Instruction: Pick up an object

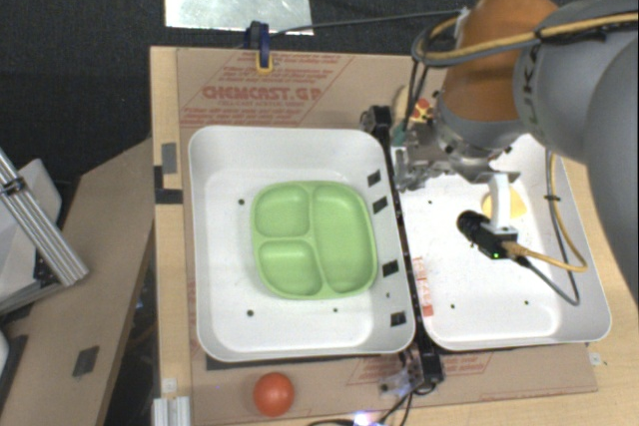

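Note:
My gripper (pixel 407 171) hangs low over the far left corner of the right bin (pixel 519 314), close to the wall between the two bins. A pale yellow object (pixel 516 205) lies in the right bin just right of the gripper, partly hidden behind the wrist hardware. A green divided plate (pixel 315 239) lies flat in the middle of the left bin (pixel 225 314). The arm's wrist hides the far part of the right bin.
An orange-red ball (pixel 273 393) sits on the bench in front of the left bin, outside both bins. A blue clamp (pixel 260 43) stands on the cardboard behind the bins. A metal frame (pixel 40 234) stands at the far left.

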Robot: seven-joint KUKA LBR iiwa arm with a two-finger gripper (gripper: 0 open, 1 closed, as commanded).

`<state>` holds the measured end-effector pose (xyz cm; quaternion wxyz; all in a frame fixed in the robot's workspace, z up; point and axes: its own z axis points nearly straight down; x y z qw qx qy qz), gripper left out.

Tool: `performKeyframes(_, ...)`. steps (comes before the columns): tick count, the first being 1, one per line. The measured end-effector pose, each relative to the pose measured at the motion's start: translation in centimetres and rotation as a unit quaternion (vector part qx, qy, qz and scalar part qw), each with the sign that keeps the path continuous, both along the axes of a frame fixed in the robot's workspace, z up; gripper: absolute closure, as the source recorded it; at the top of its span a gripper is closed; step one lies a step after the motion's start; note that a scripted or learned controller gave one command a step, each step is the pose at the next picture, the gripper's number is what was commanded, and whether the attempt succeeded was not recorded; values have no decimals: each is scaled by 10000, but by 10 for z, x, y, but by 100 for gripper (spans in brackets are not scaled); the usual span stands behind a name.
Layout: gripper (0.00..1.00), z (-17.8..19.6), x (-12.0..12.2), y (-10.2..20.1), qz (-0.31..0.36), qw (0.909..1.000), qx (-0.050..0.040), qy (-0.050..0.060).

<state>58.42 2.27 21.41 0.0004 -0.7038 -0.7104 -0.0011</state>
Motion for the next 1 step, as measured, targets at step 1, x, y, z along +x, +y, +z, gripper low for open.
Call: performKeyframes(1,100,5,-9,63,12,10000,6,0)
